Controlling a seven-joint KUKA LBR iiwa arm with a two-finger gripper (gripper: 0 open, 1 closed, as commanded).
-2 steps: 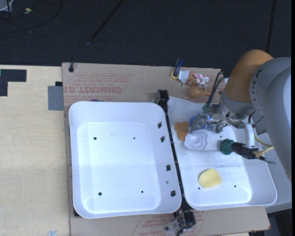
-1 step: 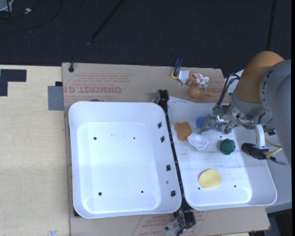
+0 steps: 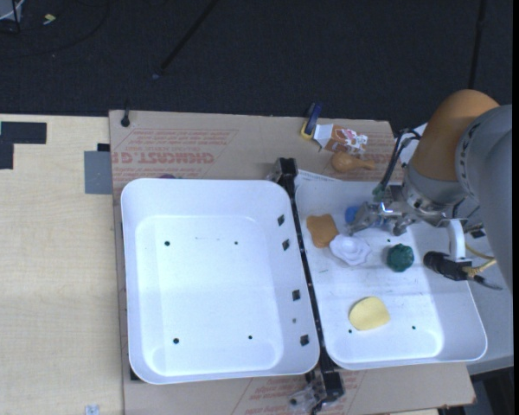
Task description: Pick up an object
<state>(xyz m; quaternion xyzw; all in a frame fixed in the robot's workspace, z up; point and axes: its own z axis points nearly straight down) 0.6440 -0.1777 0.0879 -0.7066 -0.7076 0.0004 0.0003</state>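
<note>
Gripper (image 3: 369,216) hung low in the right bin (image 3: 467,335), near its back edge; I could not tell from above how it was set, and nothing showed in its hold; a small blue object (image 3: 352,213) sat just to its left in the picture, partly hidden; the white crumpled object (image 3: 351,249) lay just below it, toward the camera; the orange block (image 3: 322,229) sat further left, the dark green ball (image 3: 400,257) down and right, the yellow piece (image 3: 368,313) well apart near the front; I judged the white one nearest.

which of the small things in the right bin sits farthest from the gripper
The yellow object, alone near the bin's front; the others cluster by the gripper.
</note>
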